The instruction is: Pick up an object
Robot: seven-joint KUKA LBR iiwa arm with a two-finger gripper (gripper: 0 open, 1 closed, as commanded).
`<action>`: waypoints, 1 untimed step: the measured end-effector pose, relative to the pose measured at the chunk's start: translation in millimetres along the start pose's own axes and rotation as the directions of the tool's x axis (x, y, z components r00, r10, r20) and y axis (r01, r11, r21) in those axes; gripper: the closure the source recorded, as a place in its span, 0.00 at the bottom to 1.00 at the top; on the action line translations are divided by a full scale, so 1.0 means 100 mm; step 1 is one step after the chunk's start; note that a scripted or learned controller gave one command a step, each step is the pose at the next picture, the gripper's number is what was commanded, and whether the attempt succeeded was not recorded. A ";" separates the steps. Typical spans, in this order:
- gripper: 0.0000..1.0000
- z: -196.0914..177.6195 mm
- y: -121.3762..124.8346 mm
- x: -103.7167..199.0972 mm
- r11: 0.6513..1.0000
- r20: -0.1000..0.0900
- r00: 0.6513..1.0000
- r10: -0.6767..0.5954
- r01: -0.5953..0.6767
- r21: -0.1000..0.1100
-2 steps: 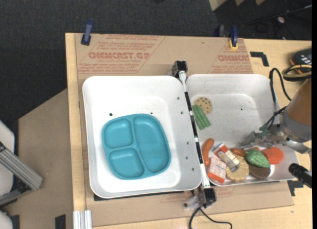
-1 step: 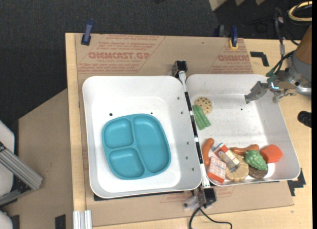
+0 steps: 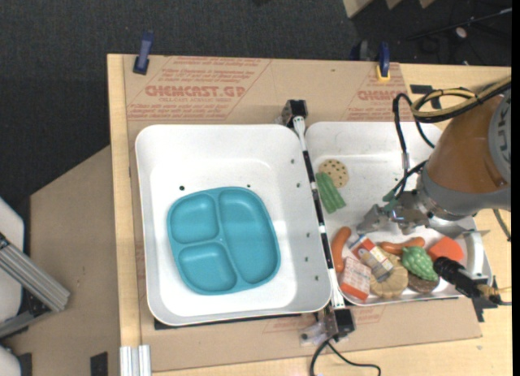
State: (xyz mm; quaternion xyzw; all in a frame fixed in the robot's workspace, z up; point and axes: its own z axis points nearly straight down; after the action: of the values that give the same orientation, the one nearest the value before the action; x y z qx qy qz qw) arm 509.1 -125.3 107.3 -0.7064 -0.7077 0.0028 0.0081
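Over the right bin (image 3: 357,135), the tool (image 3: 388,213), grip state unclear, nears the toys (image 3: 382,265); next, a descent.

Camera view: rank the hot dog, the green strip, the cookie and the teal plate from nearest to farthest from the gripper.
Measured from the gripper in the right bin:
1. Hot dog, below and left of it.
2. Green strip, left of it, by the divider.
3. Cookie, just above the strip; close to it in distance, hardly separable.
4. Teal plate, far left, in the other bin.
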 end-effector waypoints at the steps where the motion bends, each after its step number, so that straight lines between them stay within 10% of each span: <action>1: 0.00 0.24 -0.30 0.09 1.000 0.007 1.000 0.002 -0.002 -0.016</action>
State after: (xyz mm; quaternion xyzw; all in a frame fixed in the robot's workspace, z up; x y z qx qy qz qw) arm 478.7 -116.2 84.0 -0.7073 -0.7070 -0.0004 -0.0002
